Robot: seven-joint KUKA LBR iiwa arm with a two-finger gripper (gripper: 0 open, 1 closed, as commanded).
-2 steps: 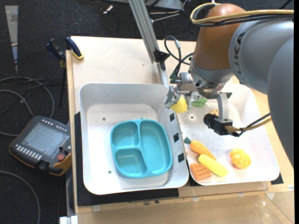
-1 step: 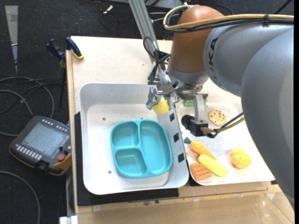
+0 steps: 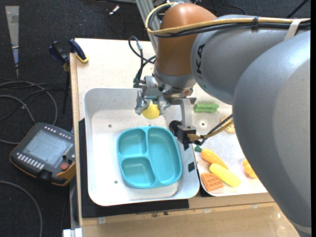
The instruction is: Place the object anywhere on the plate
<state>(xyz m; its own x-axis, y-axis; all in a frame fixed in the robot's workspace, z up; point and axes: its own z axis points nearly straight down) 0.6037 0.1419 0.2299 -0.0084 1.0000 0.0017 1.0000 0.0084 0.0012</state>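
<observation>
A teal plate [image 3: 148, 157] with three compartments lies in the left white bin [image 3: 98, 132]. My gripper [image 3: 149, 105] hangs just beyond the plate's far rim. A round yellow object [image 3: 151, 111] sits between its fingers, lifted off the bin floor. The grey arm with its orange band comes in from the right and hides much of the right bin.
The right bin [image 3: 217, 191] holds a green piece [image 3: 206, 107], an orange carrot-like piece [image 3: 214, 157], a yellow piece [image 3: 225, 176], a waffle-like orange square [image 3: 213, 182] and another orange bit [image 3: 249, 169]. A teach pendant [image 3: 44, 154] lies on the floor at the left.
</observation>
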